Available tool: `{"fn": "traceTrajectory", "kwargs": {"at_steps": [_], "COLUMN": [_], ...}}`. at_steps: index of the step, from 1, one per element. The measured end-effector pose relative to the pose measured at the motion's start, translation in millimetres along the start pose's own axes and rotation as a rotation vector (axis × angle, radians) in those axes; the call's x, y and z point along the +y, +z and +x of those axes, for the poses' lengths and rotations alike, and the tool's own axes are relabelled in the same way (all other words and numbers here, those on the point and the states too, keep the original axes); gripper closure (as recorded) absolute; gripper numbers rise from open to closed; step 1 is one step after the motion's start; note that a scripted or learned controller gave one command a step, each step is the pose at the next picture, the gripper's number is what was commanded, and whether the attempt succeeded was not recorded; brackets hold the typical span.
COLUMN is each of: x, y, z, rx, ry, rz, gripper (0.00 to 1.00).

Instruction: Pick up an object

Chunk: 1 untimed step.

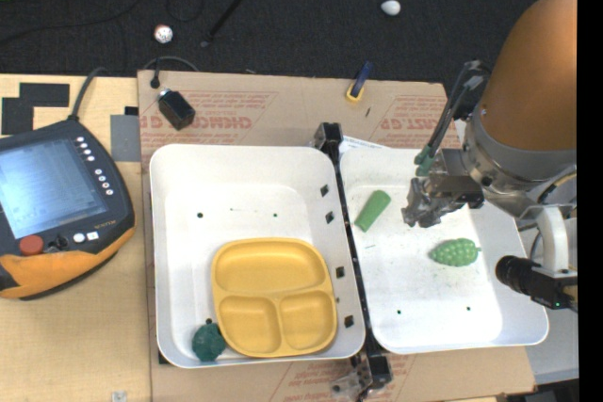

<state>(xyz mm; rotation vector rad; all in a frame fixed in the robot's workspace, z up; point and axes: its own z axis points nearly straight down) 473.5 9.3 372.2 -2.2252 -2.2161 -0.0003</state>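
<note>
In the right bin [443, 320] lie a green block [372, 210] near the left wall and a bumpy green fruit-like object [455, 252] toward the right. My gripper [421, 212] hangs over the right bin between them, closer to the bumpy object and just up-left of it. I see nothing between its dark fingers. The left bin [188, 193] holds a yellow divided plate [275, 295] and a dark green lump [208, 341] at its front left corner.
A teach pendant [52, 202] lies on the bench to the left of the bins. A small black box [176, 109] and a blue-yellow tool [358, 83] rest on the cardboard behind the bins. A black clip divider [329, 141] joins the two bins.
</note>
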Motion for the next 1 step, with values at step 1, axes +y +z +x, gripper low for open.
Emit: {"fn": "traceTrajectory", "kwargs": {"at_steps": [1], "x": [2.5], "y": [-54.2], "z": [51.7], "rx": [0.001], "ry": [-0.009], "rz": [-0.004], "gripper": [1.00]}}
